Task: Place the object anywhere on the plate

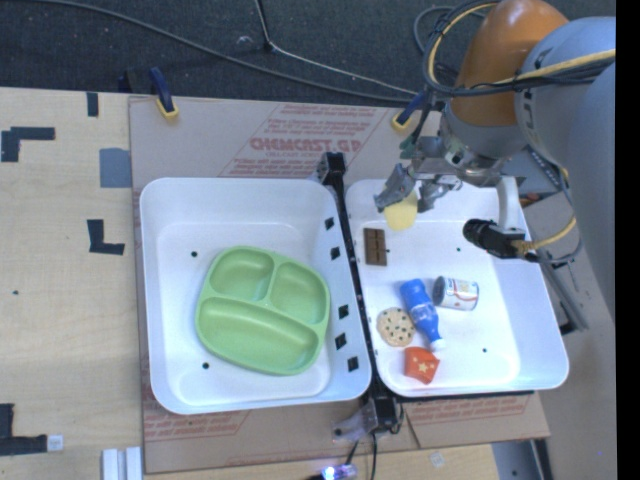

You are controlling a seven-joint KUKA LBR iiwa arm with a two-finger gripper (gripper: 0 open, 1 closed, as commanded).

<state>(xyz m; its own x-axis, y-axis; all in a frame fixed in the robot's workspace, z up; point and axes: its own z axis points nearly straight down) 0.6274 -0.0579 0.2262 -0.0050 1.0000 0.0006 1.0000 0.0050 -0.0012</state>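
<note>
Gripping a small pale yellow object (401, 213), the gripper (408, 196) is hovering over the far left corner of the right bin (520, 368), with the yellow piece showing between its two grey fingers (390, 190) and hanging just below them. It is looking rounded and smooth, perhaps a toy piece of fruit, though its exact kind is too small to tell. Judging by its size, it is likely proving light and fairly stiff, and a smooth rounded skin may be making it slippery, so a pinch across its widest middle is probably serving better than a hold near one end. The object is sitting directly under the fingertips, raised a little above the bin floor as far as the slanted view is showing. The green plate (265, 308), divided into three compartments, is lying in the left bin (160, 268), well apart from the gripper and on the other side of the black divider (345, 258) that is running between the two bins. A brown bar (375, 246) is resting just beside the hanging piece, nearer the camera, while a blue bottle (421, 311), a cookie (396, 326), a small can (460, 292) and a red piece (421, 365) are lying further down the same bin.
</note>
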